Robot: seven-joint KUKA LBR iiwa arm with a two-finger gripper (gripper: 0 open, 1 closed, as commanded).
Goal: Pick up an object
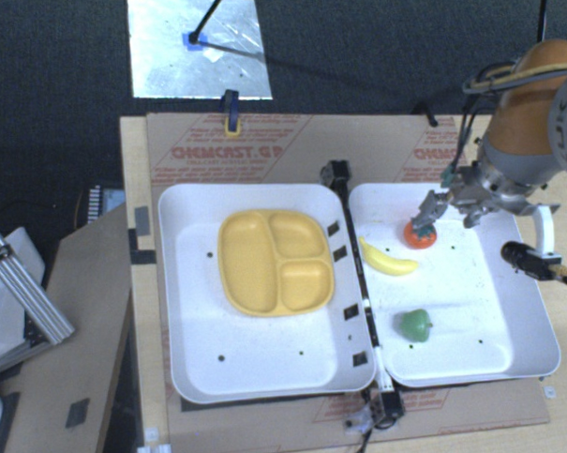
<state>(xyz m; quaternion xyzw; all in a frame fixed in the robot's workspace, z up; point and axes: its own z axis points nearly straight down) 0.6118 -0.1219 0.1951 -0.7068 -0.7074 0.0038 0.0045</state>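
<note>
Three small objects lie in the right bin (pixel 514 352): a red tomato-like piece (pixel 420 234) near the back, a yellow banana (pixel 388 260) beside the divider, and a green pepper-like piece (pixel 415 324) toward the front. My gripper (pixel 431 212) reaches in from the right and hangs just above the red piece, its grey fingers pointing down-left at it. The red piece rests on the bin floor under the fingertips.
The left bin (pixel 196 365) holds a yellow divided plate (pixel 274 262). A black hinge strip (pixel 353 274) runs between the bins. A black-tipped part (pixel 524 257) of the arm sticks out over the right bin's right side. Brown cardboard (pixel 243 148) lies under both bins.
</note>
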